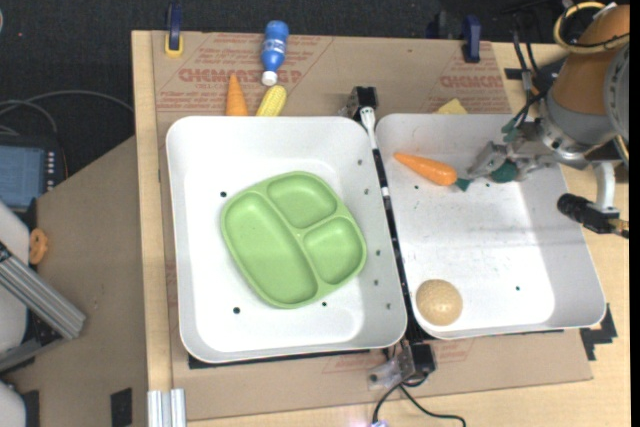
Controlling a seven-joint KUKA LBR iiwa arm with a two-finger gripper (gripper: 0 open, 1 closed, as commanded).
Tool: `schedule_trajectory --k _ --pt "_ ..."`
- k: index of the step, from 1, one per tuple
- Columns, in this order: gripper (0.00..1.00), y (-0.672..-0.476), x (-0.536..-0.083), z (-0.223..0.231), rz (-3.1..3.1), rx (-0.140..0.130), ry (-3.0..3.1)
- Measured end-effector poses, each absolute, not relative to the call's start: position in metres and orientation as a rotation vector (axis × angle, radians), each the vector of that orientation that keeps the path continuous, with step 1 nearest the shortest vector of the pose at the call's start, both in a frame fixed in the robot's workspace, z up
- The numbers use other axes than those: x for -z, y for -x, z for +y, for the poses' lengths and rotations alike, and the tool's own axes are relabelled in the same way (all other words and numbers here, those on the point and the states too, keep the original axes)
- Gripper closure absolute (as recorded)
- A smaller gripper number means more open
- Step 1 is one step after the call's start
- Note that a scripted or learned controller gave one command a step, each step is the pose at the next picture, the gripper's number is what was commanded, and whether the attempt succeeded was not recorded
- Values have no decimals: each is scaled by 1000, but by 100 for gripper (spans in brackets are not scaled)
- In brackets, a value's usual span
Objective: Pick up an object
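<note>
A toy carrot lies in the upper left of the right bin, its green stem end pointing right. My gripper hangs low over the same bin, just right of that stem end, close to it or touching it. A round tan piece rests near the bin's front left corner. In the left bin sits a green divided plate.
Behind the left bin, on the bench, lie a blue-and-white bottle, a small orange piece and a yellow corn piece. The arm crosses the right bin's far right corner. Clamps and cables sit along the back edge.
</note>
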State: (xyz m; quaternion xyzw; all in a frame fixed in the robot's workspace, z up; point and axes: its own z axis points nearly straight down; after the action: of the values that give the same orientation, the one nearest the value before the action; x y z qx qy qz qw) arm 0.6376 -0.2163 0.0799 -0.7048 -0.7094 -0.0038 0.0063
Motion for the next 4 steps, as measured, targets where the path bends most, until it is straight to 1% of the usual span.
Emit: schedule_trajectory --k 1,2,3,4 --pt "100 -637 -96 -221 -2227 2 2216" --pt "100 -666 -168 -191 -2235 10 2223" --pt "0 -663 -163 -193 -2225 0 2221" --pt "0 -638 -81 -217 -2213 8 2214"
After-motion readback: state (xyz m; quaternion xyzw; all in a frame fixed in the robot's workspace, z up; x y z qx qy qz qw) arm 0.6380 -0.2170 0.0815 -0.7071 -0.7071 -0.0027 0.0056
